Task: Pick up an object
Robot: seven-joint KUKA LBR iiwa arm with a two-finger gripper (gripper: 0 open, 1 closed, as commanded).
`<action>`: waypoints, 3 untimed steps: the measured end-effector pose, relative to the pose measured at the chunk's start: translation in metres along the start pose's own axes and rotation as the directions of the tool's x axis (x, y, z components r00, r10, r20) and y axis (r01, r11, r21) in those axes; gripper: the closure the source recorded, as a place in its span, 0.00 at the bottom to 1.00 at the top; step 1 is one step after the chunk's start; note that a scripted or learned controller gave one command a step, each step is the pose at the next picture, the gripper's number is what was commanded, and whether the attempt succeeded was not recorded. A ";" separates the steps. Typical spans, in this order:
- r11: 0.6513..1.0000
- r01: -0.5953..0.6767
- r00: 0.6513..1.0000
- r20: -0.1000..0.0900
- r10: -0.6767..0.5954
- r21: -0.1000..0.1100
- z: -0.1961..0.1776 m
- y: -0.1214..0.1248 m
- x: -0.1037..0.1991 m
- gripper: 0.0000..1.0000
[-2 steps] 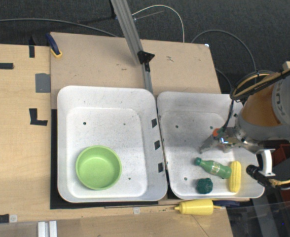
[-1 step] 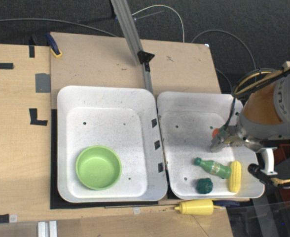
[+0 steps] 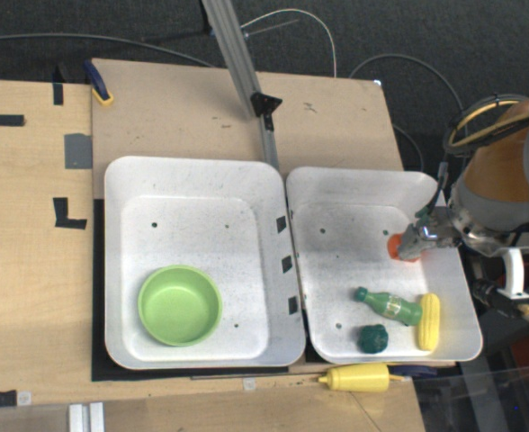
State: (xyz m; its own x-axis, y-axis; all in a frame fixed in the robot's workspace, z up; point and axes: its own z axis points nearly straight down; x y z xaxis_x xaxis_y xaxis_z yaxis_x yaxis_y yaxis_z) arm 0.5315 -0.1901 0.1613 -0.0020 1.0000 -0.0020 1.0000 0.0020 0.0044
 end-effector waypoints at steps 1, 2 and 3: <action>1.000 -0.001 1.000 0.000 0.001 0.002 -0.044 -0.003 -0.004 1.00; 1.000 0.000 1.000 -0.002 0.000 0.004 -0.061 -0.002 -0.004 1.00; 1.000 0.003 1.000 -0.003 -0.003 0.007 -0.051 -0.001 0.045 1.00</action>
State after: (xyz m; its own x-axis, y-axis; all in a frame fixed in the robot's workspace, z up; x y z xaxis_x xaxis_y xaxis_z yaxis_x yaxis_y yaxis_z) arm 0.5303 -0.1450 0.2125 -0.0055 1.0000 0.0013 1.0000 0.0055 -0.0024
